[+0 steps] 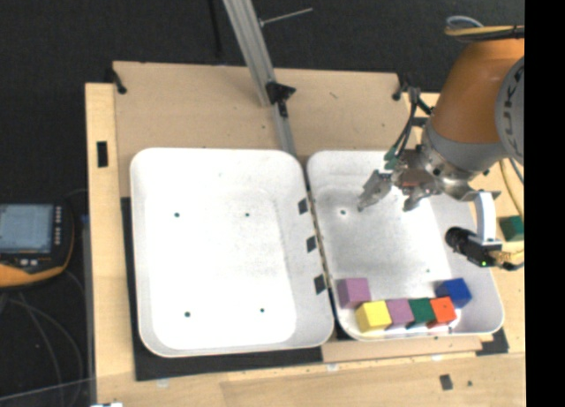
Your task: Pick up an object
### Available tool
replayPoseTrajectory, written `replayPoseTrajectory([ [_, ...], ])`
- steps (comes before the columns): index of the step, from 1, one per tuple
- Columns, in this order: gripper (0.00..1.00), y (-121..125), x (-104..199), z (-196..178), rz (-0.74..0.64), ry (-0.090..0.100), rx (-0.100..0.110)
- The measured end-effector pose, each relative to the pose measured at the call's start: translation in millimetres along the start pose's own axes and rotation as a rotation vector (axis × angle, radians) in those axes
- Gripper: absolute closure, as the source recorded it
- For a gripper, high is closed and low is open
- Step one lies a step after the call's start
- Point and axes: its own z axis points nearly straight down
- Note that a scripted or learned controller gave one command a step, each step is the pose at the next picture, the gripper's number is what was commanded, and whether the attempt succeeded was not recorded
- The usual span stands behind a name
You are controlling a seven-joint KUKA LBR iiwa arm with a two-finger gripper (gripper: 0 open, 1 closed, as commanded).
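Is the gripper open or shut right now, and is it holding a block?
Open and holding nothing. The gripper has its fingers spread with bare bin floor between them, up in the right bin, apart from the blocks along the bin's near edge.

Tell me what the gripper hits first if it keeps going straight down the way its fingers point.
Most likely the bare white floor of the right bin. The gripper hangs above its upper half with nothing under it; the coloured blocks sit along the near wall, off that line. Depth is hard to judge.

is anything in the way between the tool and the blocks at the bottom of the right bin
Nothing visible does. The tool hangs over the upper part of the right bin, and only bare bin floor lies between it and the purple block and yellow block along the near edge.
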Motion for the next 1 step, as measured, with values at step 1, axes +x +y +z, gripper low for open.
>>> replayPoseTrajectory([
  [1,1.00,0.8,-1.5,-11.1,0.004,-0.001,-0.004],
])
